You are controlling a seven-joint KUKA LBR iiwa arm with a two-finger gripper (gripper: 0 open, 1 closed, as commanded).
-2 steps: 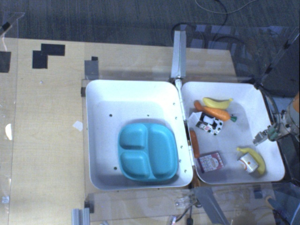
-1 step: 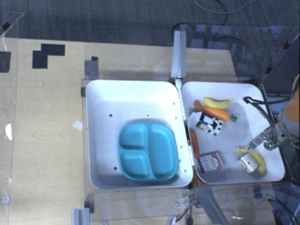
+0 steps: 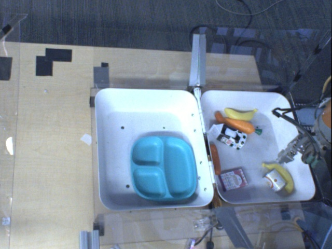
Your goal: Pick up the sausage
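Item 1. Right bin (image 3: 306, 193), near edge: a small dark-red packet (image 3: 233, 179) lying flat, close to the front wall.

Item 2. Same bin, near right corner: a small tin (image 3: 272, 181) on its side, touching a yellow banana (image 3: 282, 174) that curves round it.

Item 3. Left bin (image 3: 111, 139), near half: a blue divided tray (image 3: 164, 166) with three compartments, sitting flat.

Item 4. The sausage (image 3: 215, 158): thin, reddish-brown, lying lengthwise against the left wall of the right bin, just beside the divide between the two bins. The packet is near its lower end. Nothing rests on it.

Item 5. My pincer (image 3: 291, 152): low over the right side of the right bin, just above the tin and banana, well apart from the sausage. It holds nothing that I can see; whether it stands apart or together I cannot tell, since it is small and blurred here.

Item 6. Middle of the right bin: a black-and-white object (image 3: 229, 137), just beyond the sausage's upper end.

Item 7. Farther in: an orange carrot (image 3: 239, 125) lying aslant, and touching it behind, a second yellow banana (image 3: 240, 113).

Item 8. Far bench (image 3: 145, 69): a grey metal post (image 3: 196, 61) rising from the junction of the bins; black squares (image 3: 52, 60) at far left.
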